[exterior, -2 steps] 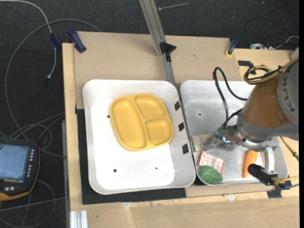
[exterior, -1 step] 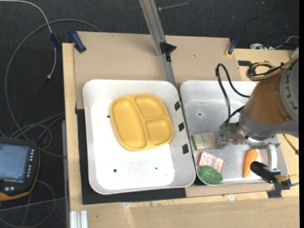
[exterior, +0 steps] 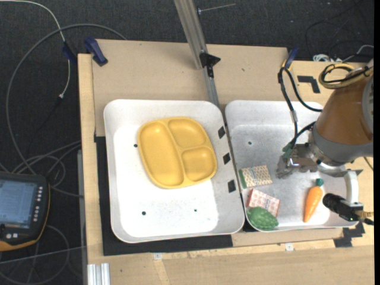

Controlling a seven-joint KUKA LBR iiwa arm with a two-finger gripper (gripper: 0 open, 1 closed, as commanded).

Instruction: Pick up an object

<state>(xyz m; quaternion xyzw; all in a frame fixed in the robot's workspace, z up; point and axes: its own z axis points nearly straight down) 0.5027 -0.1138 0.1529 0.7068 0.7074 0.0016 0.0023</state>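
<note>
Dark carpet strewn with white cables surrounds a tan wooden bench (exterior: 154, 70), and a handheld control pendant (exterior: 21, 209) with a lit screen lies on the floor at the left edge. Two shallow white bins sit side by side on the bench. In the left bin (exterior: 119, 177) rests a yellow divided plate (exterior: 176, 151) with three compartments, lying toward the bin's far half. The right bin (exterior: 255, 123) holds four small things near its front edge: a patterned flat packet (exterior: 256, 175), a pinkish printed packet (exterior: 263, 200) just in front of it whose writing is too small to read, a green leafy toy vegetable (exterior: 262, 218) touching that packet's front corner, and an orange toy carrot (exterior: 313, 202) with a green top, standing well to the right of them. The grey arm with its orange band reaches over the right bin; its gripper (exterior: 295, 161) hangs just right of the patterned packet and behind the carrot. Whether it is released or clenched cannot be told, and nothing is seen in its grasp.
</note>
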